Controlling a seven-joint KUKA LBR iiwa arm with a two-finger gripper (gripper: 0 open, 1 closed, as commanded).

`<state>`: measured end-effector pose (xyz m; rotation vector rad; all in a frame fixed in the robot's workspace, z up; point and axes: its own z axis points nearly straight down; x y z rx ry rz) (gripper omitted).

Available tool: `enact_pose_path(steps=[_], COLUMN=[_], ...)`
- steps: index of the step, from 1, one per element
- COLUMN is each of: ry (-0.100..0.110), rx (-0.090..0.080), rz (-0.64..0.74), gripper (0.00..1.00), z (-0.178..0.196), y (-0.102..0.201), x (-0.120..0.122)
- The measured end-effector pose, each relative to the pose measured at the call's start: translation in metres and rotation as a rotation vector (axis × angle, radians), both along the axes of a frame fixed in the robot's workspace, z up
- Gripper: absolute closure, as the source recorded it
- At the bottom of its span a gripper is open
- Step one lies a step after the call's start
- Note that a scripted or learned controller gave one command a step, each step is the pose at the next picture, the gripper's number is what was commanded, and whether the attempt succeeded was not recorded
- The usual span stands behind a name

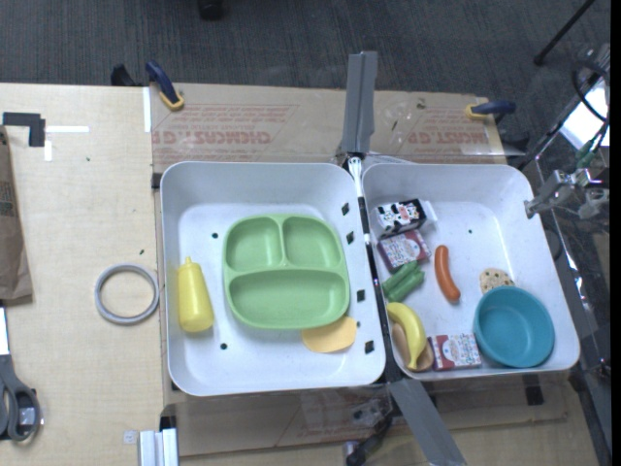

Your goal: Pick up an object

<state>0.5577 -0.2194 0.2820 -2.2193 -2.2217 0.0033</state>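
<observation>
We judge the pick not begun: banana (409,330), sausage (445,273) and bowl (514,327) lie untouched in the right bin (466,190); gripper state we cannot tell.

Right bin (543,362): blue bowl (514,327), banana (408,329), sausage (445,273), cookie (496,281), cartons. Left bin (175,260): green plate (286,270), yellow bottle (194,296).

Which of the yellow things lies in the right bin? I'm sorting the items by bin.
The banana, curved along the right bin's left wall near its front corner. The yellow mustard bottle and the flat yellow piece both lie in the left bin.
</observation>
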Motion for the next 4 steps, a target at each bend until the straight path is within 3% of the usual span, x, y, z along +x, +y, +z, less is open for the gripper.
enact_pose_path(steps=[1, 2, 3, 4], ry=[-0.016, -0.005, -0.009, -0.036], rx=[-0.001, 0.005, -0.003, -0.013], rz=[-0.206, -0.149, 0.042, 0.109], gripper=[0.0, 0.0, 0.0, 0.0], z=[-0.136, -0.165, -0.188, -0.182], y=[-0.001, 0.006, 0.024, 0.037], x=[-0.049, -0.046, -0.046, -0.058])
